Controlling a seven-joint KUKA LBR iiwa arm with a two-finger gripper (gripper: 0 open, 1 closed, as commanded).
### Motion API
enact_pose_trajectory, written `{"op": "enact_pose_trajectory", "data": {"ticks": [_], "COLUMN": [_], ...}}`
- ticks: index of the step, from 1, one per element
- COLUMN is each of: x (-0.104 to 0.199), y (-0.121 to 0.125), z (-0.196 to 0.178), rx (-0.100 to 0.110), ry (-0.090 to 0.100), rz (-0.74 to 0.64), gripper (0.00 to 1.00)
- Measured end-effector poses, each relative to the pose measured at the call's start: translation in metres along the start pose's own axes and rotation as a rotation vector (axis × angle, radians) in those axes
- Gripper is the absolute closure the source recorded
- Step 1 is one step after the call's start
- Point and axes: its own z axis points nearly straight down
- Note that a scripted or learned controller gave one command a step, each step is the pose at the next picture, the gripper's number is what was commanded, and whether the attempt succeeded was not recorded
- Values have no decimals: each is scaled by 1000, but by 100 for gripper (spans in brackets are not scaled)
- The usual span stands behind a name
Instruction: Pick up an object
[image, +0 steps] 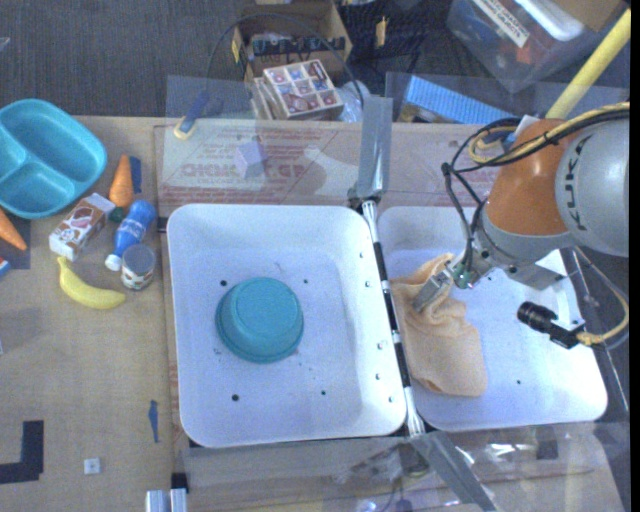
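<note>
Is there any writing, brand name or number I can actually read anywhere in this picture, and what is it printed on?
"KUK": the visible letters running down the grey arm, cut off at the picture's edge.
Clear sheet behind the bins: reddish print, too blurred to read.
Small carton beside the banana: print too small to read.
Patterned box: pictures, no readable words.

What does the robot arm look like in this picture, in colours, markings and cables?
The arm is grey and rounded, with black letters "KUK" on its side and an orange band above the wrist. Black and yellow cables run along it. The gripper is small, grey and metallic.
</note>
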Motion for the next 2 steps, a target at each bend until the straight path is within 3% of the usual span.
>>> {"op": "enact_pose_trajectory", "data": {"ticks": [1, 2], "x": [-1, 39], "y": [2, 77], "z": [-12, -91], "rx": [-5, 13], "ry": [-2, 6], "rz": [1, 293], "gripper": [100, 100]}}
